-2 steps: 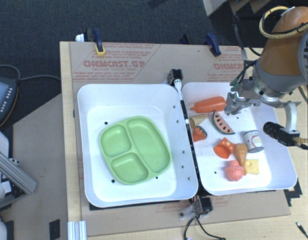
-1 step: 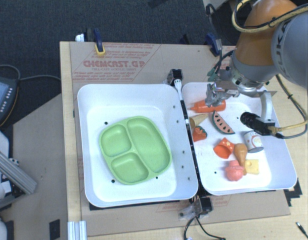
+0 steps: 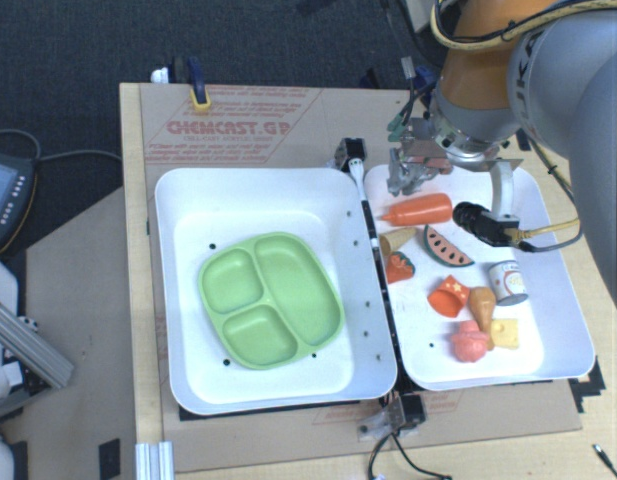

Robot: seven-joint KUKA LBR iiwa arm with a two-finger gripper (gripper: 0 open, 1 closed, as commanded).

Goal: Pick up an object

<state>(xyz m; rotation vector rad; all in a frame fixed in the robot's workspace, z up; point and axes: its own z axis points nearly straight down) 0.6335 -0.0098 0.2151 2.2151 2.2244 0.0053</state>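
Two white bins (image 3: 178,268) on a cardboard-topped bench (image 3: 238,128) — dark carpet (image 3: 68,28) around; fingers' (image 3: 408,178) spread perhaps indiscernible.

Two white bins (image 3: 178,268) (image 3: 563,308) are set side by side on the wooden bench (image 3: 248,123).

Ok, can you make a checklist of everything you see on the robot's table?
Surface: bench bearing two white bins, left bin and right bin.
Job's things: in the right bin, a carrot, watermelon slice, strawberry, small can, pink toy, yellow piece, orange pieces.
Clutter: green divided tray in the left bin.
Gripper: gripper above the right bin's far edge, near the carrot; nothing seen in it.
Cables: yellow cable over the right bin; black cable at the near edge.
Surroundings: dark floor.
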